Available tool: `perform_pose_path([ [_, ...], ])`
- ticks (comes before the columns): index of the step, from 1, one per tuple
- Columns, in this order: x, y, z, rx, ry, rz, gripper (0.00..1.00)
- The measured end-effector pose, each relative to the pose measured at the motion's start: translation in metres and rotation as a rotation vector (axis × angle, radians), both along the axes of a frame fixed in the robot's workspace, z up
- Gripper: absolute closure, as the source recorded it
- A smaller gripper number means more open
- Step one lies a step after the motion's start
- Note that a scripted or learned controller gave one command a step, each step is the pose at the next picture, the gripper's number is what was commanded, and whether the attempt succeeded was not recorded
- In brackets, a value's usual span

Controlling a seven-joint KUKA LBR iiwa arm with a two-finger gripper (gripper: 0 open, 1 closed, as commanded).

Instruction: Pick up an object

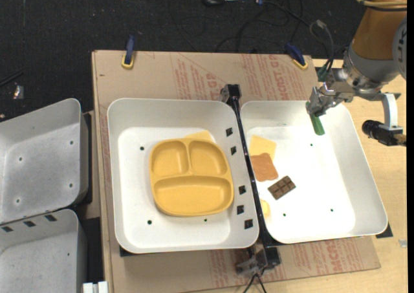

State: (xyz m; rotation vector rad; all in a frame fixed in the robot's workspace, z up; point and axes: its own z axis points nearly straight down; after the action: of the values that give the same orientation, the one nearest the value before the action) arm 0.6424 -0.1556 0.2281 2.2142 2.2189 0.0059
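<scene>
A slim green stick-shaped object (318,123) hangs nearly upright, gripped at its top between the fingers of the gripper (316,110), above the far edge of the right white bin (362,175).

Arm (381,23) enters from the upper right corner, its orange band uppermost and the grey wrist section below it. Wrist angles down and to the left. Tool (317,117) hangs at the arm's lower left end, a grey metal block with cables running along it. One green-tipped finger (318,123) points downward from the block. Spread of the fingers cannot be made out from this angle.
</scene>
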Motion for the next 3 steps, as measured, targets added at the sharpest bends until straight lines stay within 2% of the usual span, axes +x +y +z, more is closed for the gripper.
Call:
perform_pose_path([
  [1, 0.001, 0.0, 0.045, 0.0, 0.001, 0.0, 1.0],
  [2, -0.009, 0.044, 0.032, 0.003, 0.009, 0.003, 1.0],
  [3, -0.031, 0.087, 0.017, 0.004, 0.011, 0.004, 1.0],
])
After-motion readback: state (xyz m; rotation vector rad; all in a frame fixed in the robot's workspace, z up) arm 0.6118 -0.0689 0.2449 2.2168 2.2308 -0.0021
